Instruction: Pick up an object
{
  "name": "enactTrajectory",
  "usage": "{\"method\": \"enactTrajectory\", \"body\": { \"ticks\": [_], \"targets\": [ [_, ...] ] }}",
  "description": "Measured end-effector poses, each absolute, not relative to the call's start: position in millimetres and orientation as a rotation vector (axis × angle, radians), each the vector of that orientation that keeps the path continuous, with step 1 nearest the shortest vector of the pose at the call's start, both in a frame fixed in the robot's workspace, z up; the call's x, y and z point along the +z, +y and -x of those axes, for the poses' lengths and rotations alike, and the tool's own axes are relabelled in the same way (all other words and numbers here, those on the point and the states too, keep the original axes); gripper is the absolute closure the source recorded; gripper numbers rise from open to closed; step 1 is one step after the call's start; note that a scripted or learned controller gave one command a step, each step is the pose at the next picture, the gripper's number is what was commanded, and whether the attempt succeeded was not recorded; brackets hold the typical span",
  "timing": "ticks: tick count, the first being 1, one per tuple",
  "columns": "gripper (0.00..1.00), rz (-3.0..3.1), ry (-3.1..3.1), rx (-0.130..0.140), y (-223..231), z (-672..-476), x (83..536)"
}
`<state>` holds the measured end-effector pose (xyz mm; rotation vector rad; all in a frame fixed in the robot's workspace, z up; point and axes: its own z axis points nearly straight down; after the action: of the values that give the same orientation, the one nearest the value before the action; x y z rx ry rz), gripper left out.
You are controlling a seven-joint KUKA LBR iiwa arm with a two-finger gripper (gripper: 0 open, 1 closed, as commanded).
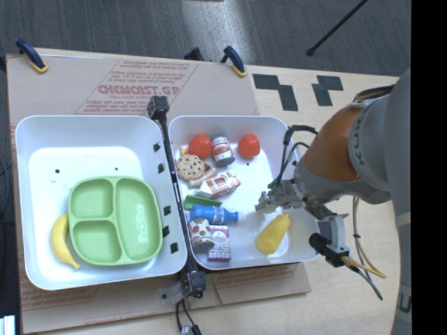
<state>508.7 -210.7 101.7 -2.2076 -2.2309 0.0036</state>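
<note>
The right bin (279, 128) holds several small items. Two red balls (200, 146) (248, 145) flank a small dark jar (221, 151). Below them lie a cookie (189, 167), a snack packet (221, 184), a green piece (202, 202), a blue bottle (213, 215) and a printed carton (210, 239). A yellow bottle (272, 233) lies at the bin's front right. My gripper (271, 202) hangs low in the bin, just above the yellow bottle's upper end, to the right of the blue bottle.
The left bin (42, 135) holds a green divided plate (115, 220) and a banana (61, 243) at its left side. A black divider clip (158, 105) sits between the bins. The arm's grey body and cables (349, 159) cover the right bin's right wall.
</note>
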Motion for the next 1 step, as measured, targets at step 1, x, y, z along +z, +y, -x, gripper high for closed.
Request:
{"method": "enactTrajectory", "body": {
  "ticks": [1],
  "targets": [
    [1.00,2.203,-2.236,0.005,-210.6,-509.4,111.9]
  ]
}}
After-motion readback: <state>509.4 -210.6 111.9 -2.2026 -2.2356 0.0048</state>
